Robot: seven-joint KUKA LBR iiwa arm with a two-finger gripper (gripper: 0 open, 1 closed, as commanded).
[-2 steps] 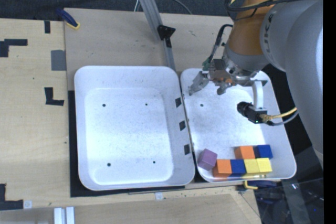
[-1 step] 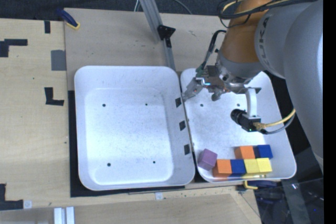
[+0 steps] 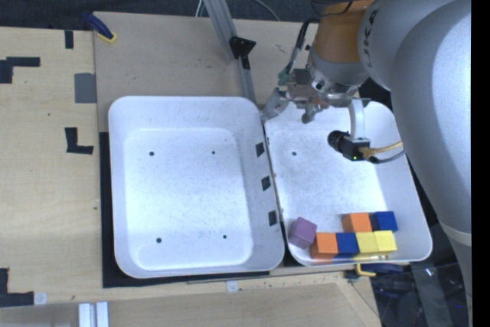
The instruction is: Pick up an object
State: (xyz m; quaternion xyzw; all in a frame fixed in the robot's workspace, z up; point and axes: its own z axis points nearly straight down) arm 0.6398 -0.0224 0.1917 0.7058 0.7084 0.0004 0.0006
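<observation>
camera view | hand (image 3: 308,105) hovered at right bin's far edge, grip state unclear | purple block (image 3: 303,231) looked light, rigid; grip flat sides

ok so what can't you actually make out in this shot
- Gripper: fingers too small and dark in the camera view to tell whether open or shut.
- Right bin: far corner and right rim hidden by the arm.
- Blocks: packed tight; whether any are stacked is unclear.
</observation>
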